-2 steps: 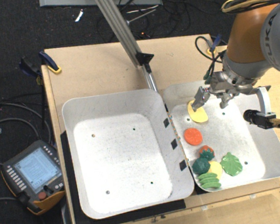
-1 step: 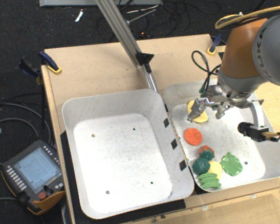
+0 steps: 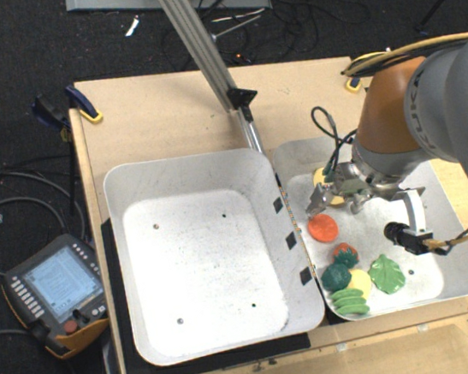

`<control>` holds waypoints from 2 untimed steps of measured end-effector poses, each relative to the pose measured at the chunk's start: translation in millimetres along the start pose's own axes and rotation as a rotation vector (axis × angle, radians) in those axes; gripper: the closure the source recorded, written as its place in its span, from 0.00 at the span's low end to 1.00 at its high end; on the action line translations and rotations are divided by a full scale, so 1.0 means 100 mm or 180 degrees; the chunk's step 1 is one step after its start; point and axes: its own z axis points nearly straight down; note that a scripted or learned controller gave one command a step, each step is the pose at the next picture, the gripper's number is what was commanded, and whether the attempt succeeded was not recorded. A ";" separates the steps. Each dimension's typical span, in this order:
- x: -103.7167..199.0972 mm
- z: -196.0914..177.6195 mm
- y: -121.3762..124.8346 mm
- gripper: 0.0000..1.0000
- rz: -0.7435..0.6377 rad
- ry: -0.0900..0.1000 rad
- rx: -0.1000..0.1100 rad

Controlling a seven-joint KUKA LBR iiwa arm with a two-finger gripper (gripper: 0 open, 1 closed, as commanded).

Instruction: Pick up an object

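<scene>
The right white bin [image 3: 454, 280] holds several small toys. An orange round piece [image 3: 324, 229] lies near its left wall. Below it sit a red-and-green piece [image 3: 344, 254], a dark green piece [image 3: 336, 277], a yellow piece [image 3: 360, 281], a green leaf shape [image 3: 387, 273] and a light green pod [image 3: 349, 301]. My gripper [image 3: 337, 201] hangs low in this bin, just above and right of the orange piece, with its fingers [image 3: 316, 204] spread open. A bit of yellow shows under the gripper body; I cannot tell what it is. Nothing is clearly held.
The left white bin [image 3: 122, 189] lies beside the right one, sharing a raised middle wall [image 3: 290, 226]. A metal pole [image 3: 201, 44] slants across the bench's back. A black cable and connector [image 3: 405, 238] hang by the wrist. A teach pendant [image 3: 54, 289] lies left of the bench.
</scene>
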 end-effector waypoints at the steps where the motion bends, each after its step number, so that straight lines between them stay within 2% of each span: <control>1: 0.00 -0.14 0.02 1.00 0.0001 -0.0004 -0.0025; 2: -0.10 -0.67 0.08 1.00 0.0000 -0.0008 -0.0040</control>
